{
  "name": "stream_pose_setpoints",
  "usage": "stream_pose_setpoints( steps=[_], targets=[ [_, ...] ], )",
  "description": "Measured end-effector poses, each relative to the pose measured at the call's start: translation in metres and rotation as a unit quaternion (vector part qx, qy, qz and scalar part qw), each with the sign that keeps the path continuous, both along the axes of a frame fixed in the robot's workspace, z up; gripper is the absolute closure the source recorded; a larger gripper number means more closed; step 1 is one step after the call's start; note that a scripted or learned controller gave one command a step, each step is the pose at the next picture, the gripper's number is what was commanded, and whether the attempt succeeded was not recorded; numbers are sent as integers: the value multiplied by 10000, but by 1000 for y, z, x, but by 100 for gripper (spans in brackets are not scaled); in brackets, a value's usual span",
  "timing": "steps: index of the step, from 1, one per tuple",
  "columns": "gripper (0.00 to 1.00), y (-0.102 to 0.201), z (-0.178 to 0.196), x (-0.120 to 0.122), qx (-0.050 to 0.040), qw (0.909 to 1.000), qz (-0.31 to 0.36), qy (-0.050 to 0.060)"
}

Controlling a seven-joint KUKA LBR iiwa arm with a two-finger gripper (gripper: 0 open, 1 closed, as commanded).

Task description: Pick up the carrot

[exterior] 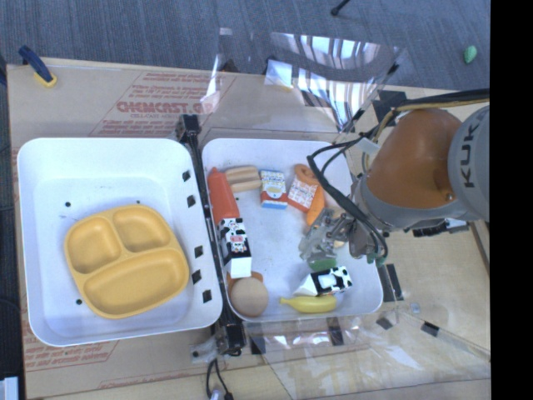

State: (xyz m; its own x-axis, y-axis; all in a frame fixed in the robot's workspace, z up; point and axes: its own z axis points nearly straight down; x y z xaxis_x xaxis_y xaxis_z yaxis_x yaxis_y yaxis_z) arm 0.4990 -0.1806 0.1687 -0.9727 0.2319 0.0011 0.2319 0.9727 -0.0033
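1. Reaching in from the right over the right bin point(366, 152): grey arm point(416, 169) with its orange band, wrist bent down toward the bin's right half.
2. Hand point(337, 236) poised low just above the bin floor, near the right wall; how far apart the metal parts stand, impossible to tell amid cables and glare, and nothing seen gripped.
3. Carrot point(315, 209) lying at a slant just up and left of the hand, its upper end tucked under a small orange-and-white packet point(303, 195); whether touched by the hand, unclear.
4. Just below the hand: black-and-white cow-patterned carton point(333, 281), and a banana point(309, 304) along the bin's near edge.
5. Crowded along the left wall of the same bin: long red-orange tube point(221, 197), a second cow-patterned carton point(235, 240), a brown egg point(248, 297).
6. Toward the far wall: bread-like roll point(242, 177) and a small blue-and-white box point(272, 188).
7. Open white floor in the bin's centre, between the left-hand row and the hand.
8. Left bin point(37, 165) holding a yellow divided plate point(125, 261), with bare white margin round it.
9. Both bins side by side on the cardboard-covered bench point(92, 90).
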Motion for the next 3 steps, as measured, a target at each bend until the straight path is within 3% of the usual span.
stream_pose_setpoints(
  steps=[1, 2, 3],
  targets=[
    [100, 26, 71, 1, -5, 9992, 392, -69],
    [100, -11, 67, -21, 7, 9881, -1540, -7],
    [100, -12, -76, -9, 12, 9999, 167, -21]
  ],
)
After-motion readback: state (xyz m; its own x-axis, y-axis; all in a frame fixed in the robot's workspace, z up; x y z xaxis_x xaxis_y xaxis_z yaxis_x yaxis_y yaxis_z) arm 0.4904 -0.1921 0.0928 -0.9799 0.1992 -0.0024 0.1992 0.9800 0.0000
